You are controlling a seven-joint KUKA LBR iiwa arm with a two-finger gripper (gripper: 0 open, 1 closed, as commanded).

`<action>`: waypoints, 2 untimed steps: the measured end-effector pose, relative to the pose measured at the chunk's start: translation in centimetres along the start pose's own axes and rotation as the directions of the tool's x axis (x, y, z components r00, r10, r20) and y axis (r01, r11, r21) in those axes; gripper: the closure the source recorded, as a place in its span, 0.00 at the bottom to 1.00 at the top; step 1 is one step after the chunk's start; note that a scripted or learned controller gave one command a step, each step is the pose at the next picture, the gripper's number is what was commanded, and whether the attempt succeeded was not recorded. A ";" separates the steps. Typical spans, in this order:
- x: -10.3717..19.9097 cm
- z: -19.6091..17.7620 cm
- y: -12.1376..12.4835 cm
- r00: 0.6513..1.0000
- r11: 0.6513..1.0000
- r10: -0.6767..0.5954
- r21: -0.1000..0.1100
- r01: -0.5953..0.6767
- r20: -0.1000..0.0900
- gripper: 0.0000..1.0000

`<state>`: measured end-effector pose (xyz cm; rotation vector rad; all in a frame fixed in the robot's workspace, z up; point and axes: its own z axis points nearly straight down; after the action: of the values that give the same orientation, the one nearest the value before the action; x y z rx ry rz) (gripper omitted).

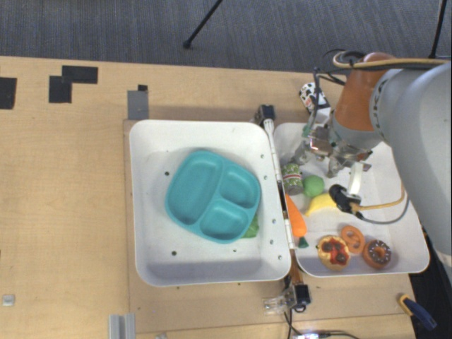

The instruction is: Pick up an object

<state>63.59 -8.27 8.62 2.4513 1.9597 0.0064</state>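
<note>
A tan wooden bench (63,210) meets dark grey carpet (106,13), crossed by what may be a thin black stand leg (212,13).

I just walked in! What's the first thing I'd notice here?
The big teal plastic divided plate in the left white bin grabs the eye. Next comes the grey arm's orange band above the right bin, where the orange toy carrot and chocolate doughnut lie.

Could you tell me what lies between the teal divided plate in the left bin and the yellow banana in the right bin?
In the camera view, between the teal plate and the banana run the bins' adjoining rims, then the toy carrot just inside the right bin.
</note>
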 end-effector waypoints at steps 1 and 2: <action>-3.4 -0.1 -6.2 0.999 0.999 0.035 -0.002 -0.035 0.001 0.00; -4.3 -0.2 -9.7 0.966 0.966 0.257 -0.008 -0.257 -0.002 0.00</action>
<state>53.22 -10.38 8.76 2.6801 1.6231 0.0154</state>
